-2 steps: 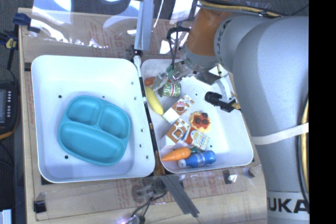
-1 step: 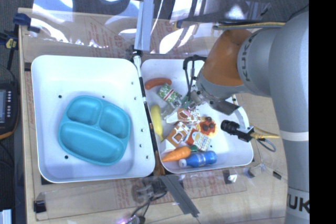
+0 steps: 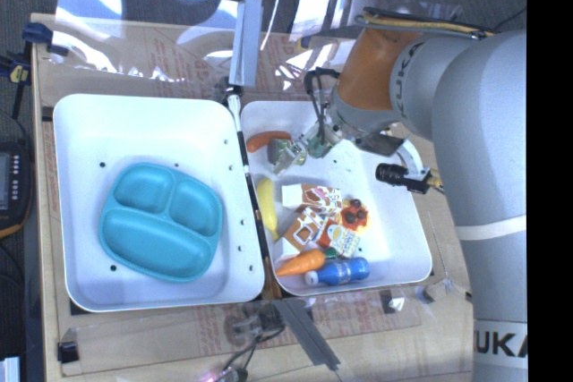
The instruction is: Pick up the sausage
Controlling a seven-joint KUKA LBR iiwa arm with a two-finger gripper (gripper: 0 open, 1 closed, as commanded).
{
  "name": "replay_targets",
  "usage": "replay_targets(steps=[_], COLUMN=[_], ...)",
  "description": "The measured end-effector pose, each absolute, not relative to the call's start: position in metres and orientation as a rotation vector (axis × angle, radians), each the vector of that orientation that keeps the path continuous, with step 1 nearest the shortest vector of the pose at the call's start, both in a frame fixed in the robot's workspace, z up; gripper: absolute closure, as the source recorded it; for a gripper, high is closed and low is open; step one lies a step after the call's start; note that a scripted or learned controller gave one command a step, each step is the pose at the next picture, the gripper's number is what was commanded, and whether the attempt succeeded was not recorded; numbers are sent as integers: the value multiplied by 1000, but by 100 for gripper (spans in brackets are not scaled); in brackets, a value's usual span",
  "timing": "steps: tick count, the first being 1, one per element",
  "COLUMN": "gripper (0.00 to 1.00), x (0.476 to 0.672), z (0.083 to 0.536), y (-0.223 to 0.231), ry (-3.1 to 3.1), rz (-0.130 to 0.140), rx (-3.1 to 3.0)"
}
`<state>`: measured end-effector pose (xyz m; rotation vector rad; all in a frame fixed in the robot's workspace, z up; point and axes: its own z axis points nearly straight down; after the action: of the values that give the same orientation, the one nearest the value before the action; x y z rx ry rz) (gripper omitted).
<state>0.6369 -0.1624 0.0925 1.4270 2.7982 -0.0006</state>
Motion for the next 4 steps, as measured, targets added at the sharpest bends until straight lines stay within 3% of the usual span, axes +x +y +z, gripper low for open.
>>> replay_targets(steps=[1,2,3,4], gripper=[0,0,0,0], x=[658,643,655,655], z=[94,92,94,94], y=[-140,-151,-149,-150], ry=[2831,2886,2915,2915], rz=[0,-1,1,1], rx=[1357,1248,1159,1159])
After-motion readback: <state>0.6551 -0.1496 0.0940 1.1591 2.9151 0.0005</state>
